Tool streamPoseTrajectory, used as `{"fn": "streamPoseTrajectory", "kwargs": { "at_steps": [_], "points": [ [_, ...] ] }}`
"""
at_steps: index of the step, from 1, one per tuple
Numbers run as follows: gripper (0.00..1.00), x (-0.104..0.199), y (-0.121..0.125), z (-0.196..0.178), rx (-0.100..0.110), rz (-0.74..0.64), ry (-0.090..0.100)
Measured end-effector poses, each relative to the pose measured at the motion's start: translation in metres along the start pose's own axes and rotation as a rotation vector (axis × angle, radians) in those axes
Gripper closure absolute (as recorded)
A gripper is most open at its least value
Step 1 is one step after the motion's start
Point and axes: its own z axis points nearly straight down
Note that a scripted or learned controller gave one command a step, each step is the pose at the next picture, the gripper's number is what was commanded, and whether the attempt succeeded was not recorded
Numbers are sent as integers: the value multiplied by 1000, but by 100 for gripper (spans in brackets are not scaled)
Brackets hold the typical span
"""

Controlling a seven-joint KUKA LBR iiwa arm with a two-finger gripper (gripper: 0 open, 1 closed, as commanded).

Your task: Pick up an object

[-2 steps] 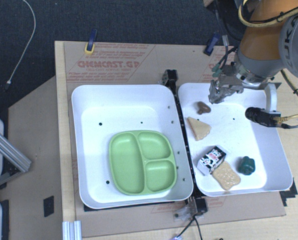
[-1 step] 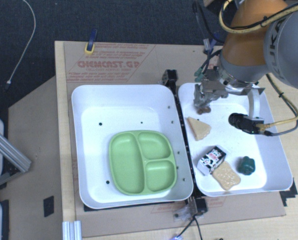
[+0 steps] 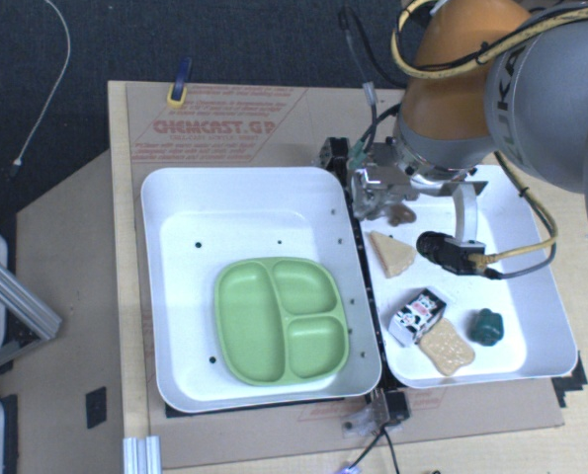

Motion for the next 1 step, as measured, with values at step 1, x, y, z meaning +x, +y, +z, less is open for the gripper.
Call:
{"fn": "streamPoseTrajectory", "kwargs": {
  "at_steps": [1],
  "points": [
    [100, 46, -9, 7, 1, 1, -1]
  ]
}}
